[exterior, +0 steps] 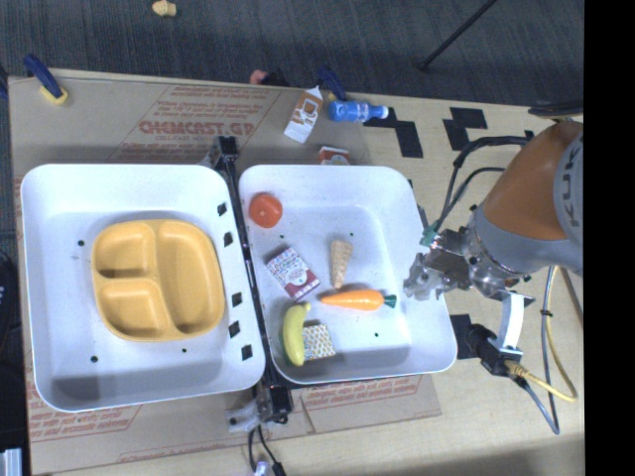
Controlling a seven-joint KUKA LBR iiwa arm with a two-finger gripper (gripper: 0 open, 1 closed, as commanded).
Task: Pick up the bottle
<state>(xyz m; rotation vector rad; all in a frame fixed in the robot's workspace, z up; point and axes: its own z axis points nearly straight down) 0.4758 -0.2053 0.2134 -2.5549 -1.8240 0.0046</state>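
A small blue bottle [352, 112] lies on its side on the cardboard bench top, beyond the far rim of the right bin [397, 181] and outside it. My gripper [425, 282] hangs over that bin's right rim, near the green end of a carrot [352, 300]. It is well away from the bottle, and nothing shows in its grasp.
The right bin also holds a red ball [265, 209], a cone [340, 260], a small red box [292, 272], a banana [295, 334] and a waffle piece [318, 342]. A yellow divided plate [159, 278] sits in the left bin [40, 266]. A small carton [304, 115] lies beside the bottle.
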